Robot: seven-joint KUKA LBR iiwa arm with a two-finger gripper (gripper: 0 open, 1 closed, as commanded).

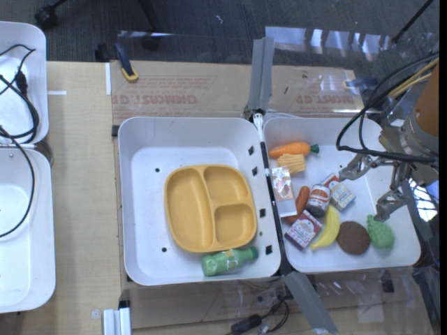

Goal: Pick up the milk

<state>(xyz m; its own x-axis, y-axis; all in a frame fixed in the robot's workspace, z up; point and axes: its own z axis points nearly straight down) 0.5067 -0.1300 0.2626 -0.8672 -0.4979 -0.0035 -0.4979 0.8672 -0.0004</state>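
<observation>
Right bin, middle: the milk, a small white and blue carton, lies on the bin floor among the toy food.
Neighbours: a jar touches or nearly touches its left side; a banana lies just below it; a brown disc and broccoli sit lower right.
Arm: it reaches in from the right of the frame and hangs over the right bin.
Jaws: spread wide, one finger up and to the right of the milk and the other lower right, with nothing between them.
Step in hand: lining up over the milk, as I judge it; the carton is not yet bracketed.
How to do it well: shift towards the left of the frame until the carton sits midway between the fingers, then come straight down.
Finger placement: take the carton across its free sides and keep away from the jar side, where there looks to be no room for a finger.
Risk: a slanted descent could nudge the carton against the jar or pinch the banana instead.
Left bin: yellow tray and green bottle, well apart from the work.
</observation>
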